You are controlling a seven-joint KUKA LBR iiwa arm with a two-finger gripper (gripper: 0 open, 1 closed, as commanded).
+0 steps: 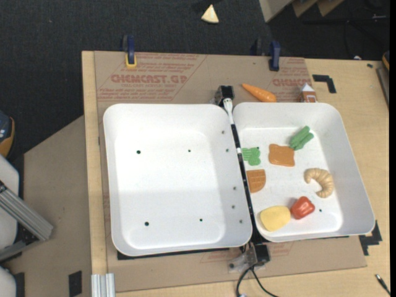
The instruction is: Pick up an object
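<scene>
Brown bench [185, 67], right bin [346, 166], croissant [320, 181]

Right bin [346, 166] beside left bin [124, 166]: croissant [320, 181] at 3 o'clock, lemon [275, 218] at 7, pepper [302, 208] just beside it.

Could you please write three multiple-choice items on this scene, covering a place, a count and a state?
1. Where does the carrot lie?
A. in the left bin
B. on the board behind the bins
C. in the right bin

2. How many green items lie in the right bin?
A. two
B. none
C. four

3. How does the croissant sit?
A. apart from the red pepper
B. under the pepper
C. outside the bin

Answers: B, it rests on the board; A, two green pieces show; A, white floor shows between them.
</scene>
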